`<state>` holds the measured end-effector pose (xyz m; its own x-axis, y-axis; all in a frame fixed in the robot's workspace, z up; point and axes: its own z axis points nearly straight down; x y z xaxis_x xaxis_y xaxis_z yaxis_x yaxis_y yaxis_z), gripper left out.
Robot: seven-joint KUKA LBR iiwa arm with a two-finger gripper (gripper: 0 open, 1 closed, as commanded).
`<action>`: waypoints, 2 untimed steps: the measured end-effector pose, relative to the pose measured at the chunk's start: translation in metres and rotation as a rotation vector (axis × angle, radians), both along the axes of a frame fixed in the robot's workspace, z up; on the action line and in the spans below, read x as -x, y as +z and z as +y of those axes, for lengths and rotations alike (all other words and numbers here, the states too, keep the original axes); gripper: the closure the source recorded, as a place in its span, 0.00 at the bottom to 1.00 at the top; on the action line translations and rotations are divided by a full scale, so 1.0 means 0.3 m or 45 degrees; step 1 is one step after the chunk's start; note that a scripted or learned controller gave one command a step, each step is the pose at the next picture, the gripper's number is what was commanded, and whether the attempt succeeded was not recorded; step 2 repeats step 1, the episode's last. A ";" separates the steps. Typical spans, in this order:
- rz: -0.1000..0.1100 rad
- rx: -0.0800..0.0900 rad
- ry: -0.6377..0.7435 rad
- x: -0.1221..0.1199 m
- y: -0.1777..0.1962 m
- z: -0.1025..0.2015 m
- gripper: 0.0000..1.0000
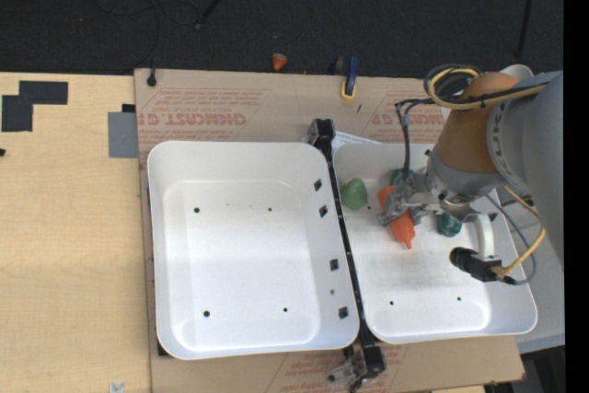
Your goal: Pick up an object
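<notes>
My gripper point(401, 209) is low over the right bin point(433, 317), in its far half. An orange carrot-like object point(404, 233) lies right at the gripper's tip, with another bit of orange point(386, 195) just beyond it. A green rounded object point(353, 192) rests to the left, close to the divider between the bins. A teal object point(400, 177) shows behind the gripper, and another teal piece point(448, 225) sits under the wrist on the right. The wrist hides part of what lies beneath it.
The left bin point(175, 198) stands beside the right one, with a black clip-lined edge point(333, 225) between them. The grey arm with its orange band point(479, 120) covers the right bin's far right corner. Cardboard point(230, 106) lies under both bins.
</notes>
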<state>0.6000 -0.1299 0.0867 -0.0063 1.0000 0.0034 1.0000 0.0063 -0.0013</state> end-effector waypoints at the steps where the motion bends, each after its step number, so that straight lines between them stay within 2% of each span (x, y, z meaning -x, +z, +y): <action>1: -0.020 0.004 0.001 -0.122 0.453 0.155 1.00; 2: -0.020 0.004 0.001 -0.122 0.453 0.155 1.00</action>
